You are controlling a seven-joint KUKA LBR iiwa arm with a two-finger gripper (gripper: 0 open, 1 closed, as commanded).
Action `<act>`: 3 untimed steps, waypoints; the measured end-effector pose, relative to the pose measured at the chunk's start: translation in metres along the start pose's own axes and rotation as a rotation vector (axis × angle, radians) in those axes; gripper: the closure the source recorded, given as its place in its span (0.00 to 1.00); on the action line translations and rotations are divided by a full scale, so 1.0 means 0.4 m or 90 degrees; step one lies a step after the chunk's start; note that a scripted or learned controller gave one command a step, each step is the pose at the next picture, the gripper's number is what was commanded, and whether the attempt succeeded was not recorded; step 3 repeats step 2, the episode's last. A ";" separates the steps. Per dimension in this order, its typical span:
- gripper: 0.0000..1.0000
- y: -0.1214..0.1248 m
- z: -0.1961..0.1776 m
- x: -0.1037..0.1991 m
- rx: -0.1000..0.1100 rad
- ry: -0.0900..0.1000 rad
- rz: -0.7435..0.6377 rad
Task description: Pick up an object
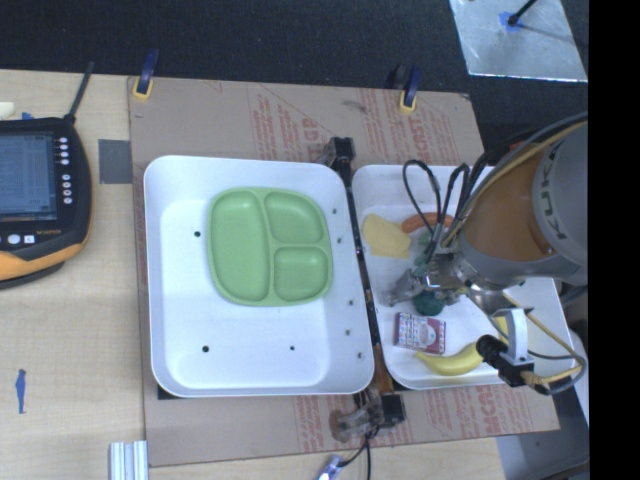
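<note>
My gripper [420, 288] hangs low over the middle of the right bin [385, 183], beneath the grey arm with its orange band. Just under it lies a small green thing [430, 305]. A pale yellow piece [384, 235] rests to the gripper's upper left, with an orange item [418, 224] beside it. A red and white packet [420, 333] sits below the gripper, and a yellow banana [450, 361] lies along the bin's near edge. I see nothing held between the fingers.
The left bin [180, 298] holds a green divided plate [269, 245]. A teach pendant [35, 198] lies at the far left of the bench. Black cables [425, 183] loop above the gripper. Clamps [404, 86] pin the cardboard at the back.
</note>
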State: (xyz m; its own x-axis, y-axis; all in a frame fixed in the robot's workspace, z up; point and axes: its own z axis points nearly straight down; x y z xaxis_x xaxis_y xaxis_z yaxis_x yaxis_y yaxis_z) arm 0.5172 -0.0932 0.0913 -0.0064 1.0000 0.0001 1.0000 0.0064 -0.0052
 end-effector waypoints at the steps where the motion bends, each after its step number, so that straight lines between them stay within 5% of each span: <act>1: 1.00 0.000 -0.025 -0.003 0.001 -0.001 -0.002; 2: 1.00 0.207 -0.254 0.101 -0.002 0.000 0.001; 3: 1.00 0.207 -0.254 0.101 -0.002 0.000 0.001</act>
